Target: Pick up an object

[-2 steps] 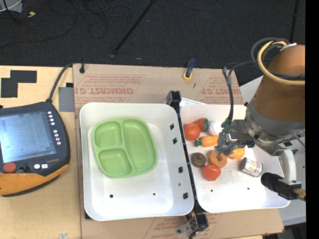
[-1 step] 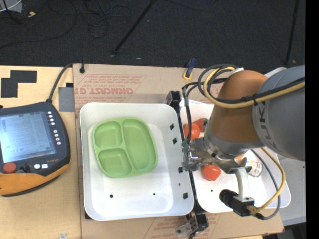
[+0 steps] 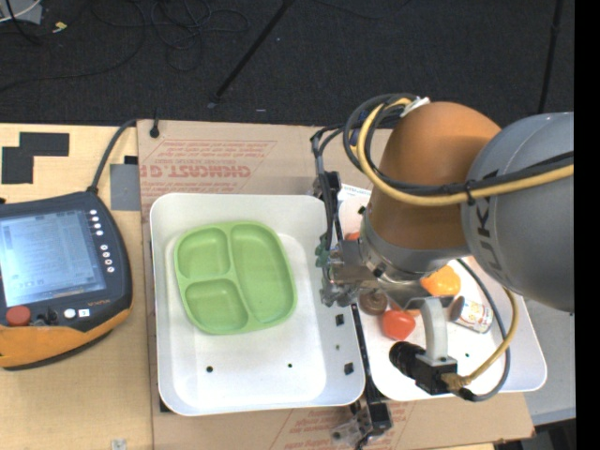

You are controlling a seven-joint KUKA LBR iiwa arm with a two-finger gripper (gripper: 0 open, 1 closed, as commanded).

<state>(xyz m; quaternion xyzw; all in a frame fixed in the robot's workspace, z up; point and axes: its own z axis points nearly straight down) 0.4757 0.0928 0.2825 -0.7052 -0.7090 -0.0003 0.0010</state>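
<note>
We see the arm point(image 3: 487, 204) reaching in from the right, its orange band bulking over the right bin point(image 3: 525, 364). The pincer point(image 3: 375, 298) sits somewhere beneath the wrist, and we cannot tell how it stands or whether it has anything.

In the right bin, partly hidden by the arm, lie a red tomato-like object point(image 3: 398, 323), roundish with no clear long axis; an orange piece point(image 3: 441, 282) just above it; and a small jar or can point(image 3: 472, 314) lying on its side, long axis running left-right, its label too small to read. A brown round thing point(image 3: 374, 300) shows near the wrist, perhaps another object.

The left bin point(image 3: 187, 364) holds a green three-compartment plate point(image 3: 234, 277), tilted slightly, with nothing in it.

The cardboard point(image 3: 216, 162) under the bins bears inverted red lettering we cannot read surely. A teach pendant point(image 3: 61, 270) rests on the tabletop point(image 3: 56, 401) at left.
</note>
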